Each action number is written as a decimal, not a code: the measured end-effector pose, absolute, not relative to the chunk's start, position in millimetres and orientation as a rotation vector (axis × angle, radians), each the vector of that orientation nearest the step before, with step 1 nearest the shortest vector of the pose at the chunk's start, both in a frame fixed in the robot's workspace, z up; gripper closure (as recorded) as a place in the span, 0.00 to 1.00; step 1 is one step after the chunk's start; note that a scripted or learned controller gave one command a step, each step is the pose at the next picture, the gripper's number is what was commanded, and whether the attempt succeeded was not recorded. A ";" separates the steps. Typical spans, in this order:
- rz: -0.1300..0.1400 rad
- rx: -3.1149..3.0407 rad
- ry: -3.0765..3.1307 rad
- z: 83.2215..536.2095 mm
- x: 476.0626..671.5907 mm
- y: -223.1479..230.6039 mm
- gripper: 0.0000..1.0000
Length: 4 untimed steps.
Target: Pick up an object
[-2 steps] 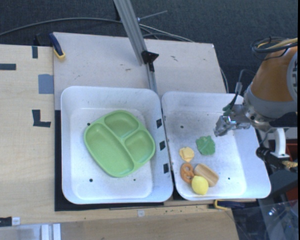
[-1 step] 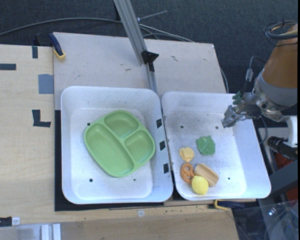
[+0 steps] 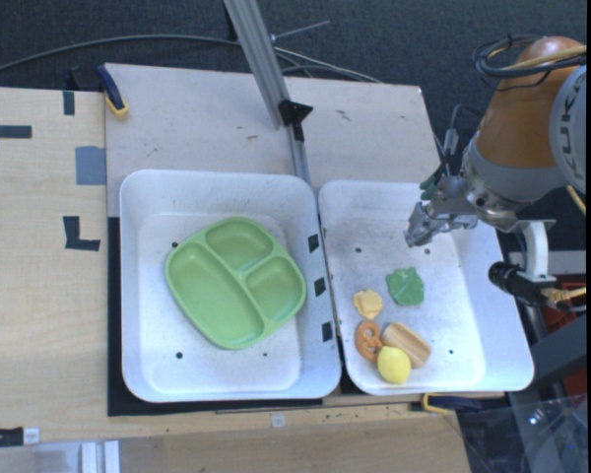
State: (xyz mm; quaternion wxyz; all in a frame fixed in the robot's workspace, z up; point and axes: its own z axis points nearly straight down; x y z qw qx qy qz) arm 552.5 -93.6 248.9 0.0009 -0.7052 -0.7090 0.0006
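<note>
Single fixed camera above bench (image 3: 39, 264), looking down at slant, both bins (image 3: 138, 264) in frame.

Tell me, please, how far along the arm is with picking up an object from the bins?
Done: the gripper is positioned over the right bin, above and slightly right of the green leafy toy. In hand: nothing is visibly held. Left: the whole pick. The green toy, yellow piece, pretzel, hot dog bun and lemon all lie in the bin; the green divided plate sits in the left bin.
</note>
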 end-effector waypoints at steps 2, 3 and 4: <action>0.000 -2.212 -2.228 247.0 573.8 -0.8 1.00; -0.001 -2.213 -2.228 244.4 603.9 48.0 1.00; 0.004 -2.214 -2.226 221.3 618.1 92.8 1.00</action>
